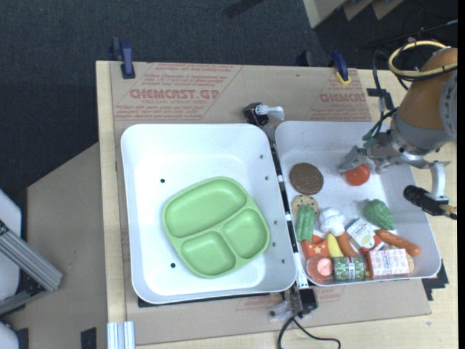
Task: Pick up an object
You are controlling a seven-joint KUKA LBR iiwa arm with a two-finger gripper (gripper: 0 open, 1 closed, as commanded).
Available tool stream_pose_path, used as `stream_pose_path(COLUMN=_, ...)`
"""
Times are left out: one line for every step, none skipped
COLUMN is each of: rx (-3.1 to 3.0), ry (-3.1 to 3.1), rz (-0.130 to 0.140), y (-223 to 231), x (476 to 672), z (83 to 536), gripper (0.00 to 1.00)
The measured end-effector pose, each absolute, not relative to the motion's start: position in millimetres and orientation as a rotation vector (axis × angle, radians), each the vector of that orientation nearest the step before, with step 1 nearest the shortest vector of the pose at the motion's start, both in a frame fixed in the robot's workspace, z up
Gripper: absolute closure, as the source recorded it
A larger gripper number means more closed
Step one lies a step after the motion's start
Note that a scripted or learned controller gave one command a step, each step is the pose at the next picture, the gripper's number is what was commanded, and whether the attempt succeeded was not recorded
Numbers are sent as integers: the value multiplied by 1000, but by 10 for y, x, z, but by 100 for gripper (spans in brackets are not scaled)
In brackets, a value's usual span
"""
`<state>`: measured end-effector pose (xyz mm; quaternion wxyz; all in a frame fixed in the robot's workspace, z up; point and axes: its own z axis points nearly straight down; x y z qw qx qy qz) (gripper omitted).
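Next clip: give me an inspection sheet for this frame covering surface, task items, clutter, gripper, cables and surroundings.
Surface: cardboard-covered bench bearing left bin and right bin.
Job's things: red tomato-like item under the gripper; brown disc; toy foods heaped at the right bin's near end.
Clutter: green divided plate in left bin.
Gripper: gripper low over the red item; grasp not discernible.
Cables: yellow loop by the arm; black lead at front edge.
Surroundings: dark carpet; blue clamps.

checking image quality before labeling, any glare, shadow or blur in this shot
Camera view: lighting is even and soft, with no strong glare on the white bins; the green tray casts a faint shadow; the pile of small items is slightly soft, labels unreadable; the gripper leaves a light shadow beside the red object.
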<state>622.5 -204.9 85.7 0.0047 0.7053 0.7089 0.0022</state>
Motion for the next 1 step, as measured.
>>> stream_pose_path(rx=2228, ry=2216, rz=-3, y=-2264, x=5436, z=1465, gripper=0)
